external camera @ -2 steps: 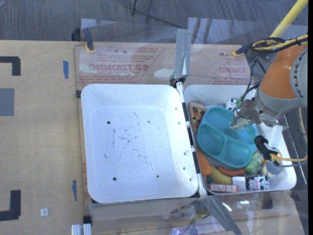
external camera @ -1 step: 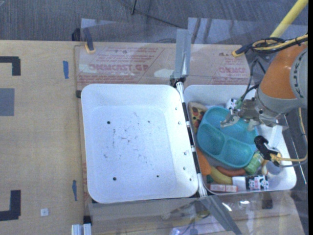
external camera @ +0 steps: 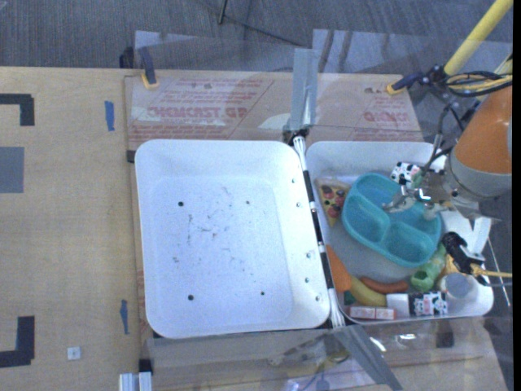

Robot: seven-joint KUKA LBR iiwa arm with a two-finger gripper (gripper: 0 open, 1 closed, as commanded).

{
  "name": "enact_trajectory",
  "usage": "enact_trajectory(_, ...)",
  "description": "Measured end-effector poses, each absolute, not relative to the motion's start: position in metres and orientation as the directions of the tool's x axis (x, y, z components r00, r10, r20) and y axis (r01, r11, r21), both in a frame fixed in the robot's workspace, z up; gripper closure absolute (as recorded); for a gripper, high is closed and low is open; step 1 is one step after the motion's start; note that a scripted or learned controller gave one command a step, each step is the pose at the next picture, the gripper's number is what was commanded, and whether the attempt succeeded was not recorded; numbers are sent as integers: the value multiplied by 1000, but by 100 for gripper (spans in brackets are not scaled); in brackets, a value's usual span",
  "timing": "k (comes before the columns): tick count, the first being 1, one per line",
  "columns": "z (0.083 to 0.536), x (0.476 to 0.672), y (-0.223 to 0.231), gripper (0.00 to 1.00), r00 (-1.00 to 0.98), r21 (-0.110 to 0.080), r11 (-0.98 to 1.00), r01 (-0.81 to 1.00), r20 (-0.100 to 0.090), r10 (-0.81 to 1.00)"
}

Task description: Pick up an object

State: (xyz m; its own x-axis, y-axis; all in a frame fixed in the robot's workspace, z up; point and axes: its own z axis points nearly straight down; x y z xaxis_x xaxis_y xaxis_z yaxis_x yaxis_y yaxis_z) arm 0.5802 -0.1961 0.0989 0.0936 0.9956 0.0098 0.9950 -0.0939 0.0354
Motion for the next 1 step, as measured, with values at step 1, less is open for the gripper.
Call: enact_trajectory(1,122,561,-155,0,88,-2,-88,996,1,996)
